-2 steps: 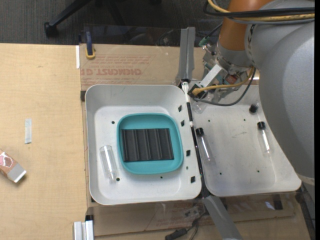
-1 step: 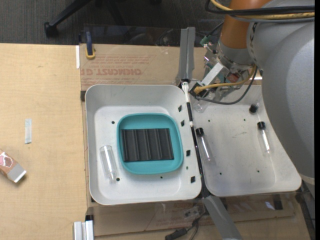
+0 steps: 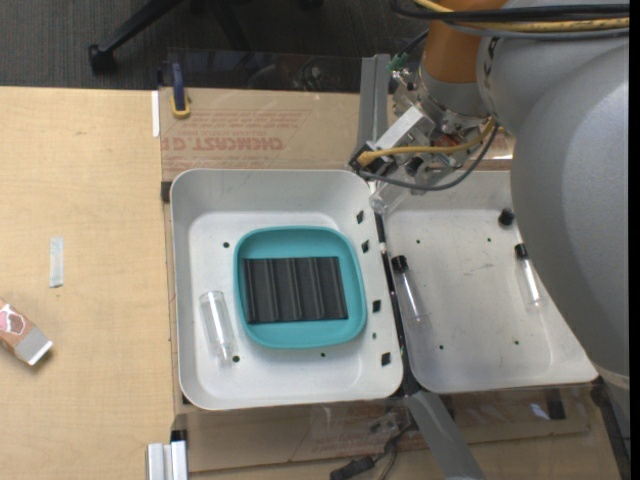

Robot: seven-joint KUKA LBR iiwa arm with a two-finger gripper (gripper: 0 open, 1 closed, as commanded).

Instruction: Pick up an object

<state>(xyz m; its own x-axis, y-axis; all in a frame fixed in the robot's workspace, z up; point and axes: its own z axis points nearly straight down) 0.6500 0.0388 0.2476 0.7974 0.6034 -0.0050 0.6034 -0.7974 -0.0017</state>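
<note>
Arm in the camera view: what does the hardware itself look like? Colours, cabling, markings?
The arm is a bulky, rounded, smooth light-grey shell. Above the wrist sits an orange band. A yellow cable and black cables loop across the band at the top. The wrist end is cluttered metal parts, a white bracket and thin yellow and black wires. No legible markings show on the shell.

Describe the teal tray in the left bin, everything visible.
The teal tray is a rounded-square dish, plastic by its look, with a raised, smooth rim. Its recessed middle holds a dark grey ribbed insert, the ridges running from the far side to the near side. It lies flat, right side up, near the centre of the left bin, resting on the bin floor. A clear tube lies close off its left edge; whether they touch is hard to tell. Nothing grips it.
</note>
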